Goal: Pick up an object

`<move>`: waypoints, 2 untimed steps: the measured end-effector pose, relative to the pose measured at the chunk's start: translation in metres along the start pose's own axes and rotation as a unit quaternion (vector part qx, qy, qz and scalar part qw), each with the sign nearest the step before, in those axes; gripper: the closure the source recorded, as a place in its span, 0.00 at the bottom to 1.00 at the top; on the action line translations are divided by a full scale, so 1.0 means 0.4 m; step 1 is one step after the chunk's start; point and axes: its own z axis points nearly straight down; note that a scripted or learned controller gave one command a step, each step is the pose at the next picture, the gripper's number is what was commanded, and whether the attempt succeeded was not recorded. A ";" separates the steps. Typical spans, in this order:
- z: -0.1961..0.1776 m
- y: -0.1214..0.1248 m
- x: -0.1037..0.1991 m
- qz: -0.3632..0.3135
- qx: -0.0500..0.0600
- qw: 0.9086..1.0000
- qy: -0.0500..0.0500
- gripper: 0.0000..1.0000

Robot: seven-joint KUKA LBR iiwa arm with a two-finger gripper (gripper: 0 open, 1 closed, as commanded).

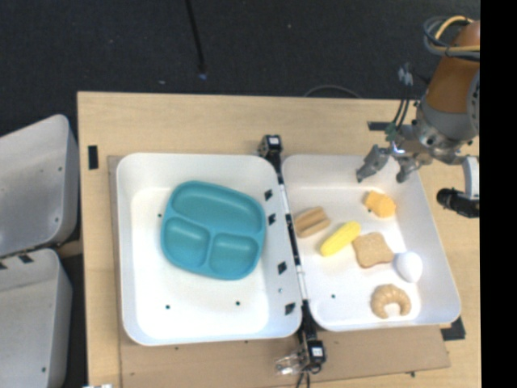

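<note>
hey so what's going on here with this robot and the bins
A grey robot arm with an orange band reaches in from the right, its end effector open and hanging over the far edge of the right bin, holding nothing. That bin holds toy foods: an orange piece nearest the end effector, a hot dog bun, a yellow banana, a toast slice, a white egg and a croissant. The left bin holds a teal divided plate.
</note>
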 end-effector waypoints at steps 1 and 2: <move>-0.025 0.008 0.001 -0.002 -0.007 1.000 -0.002 0.00; 0.128 0.019 0.009 -0.004 -0.005 1.000 -0.001 0.00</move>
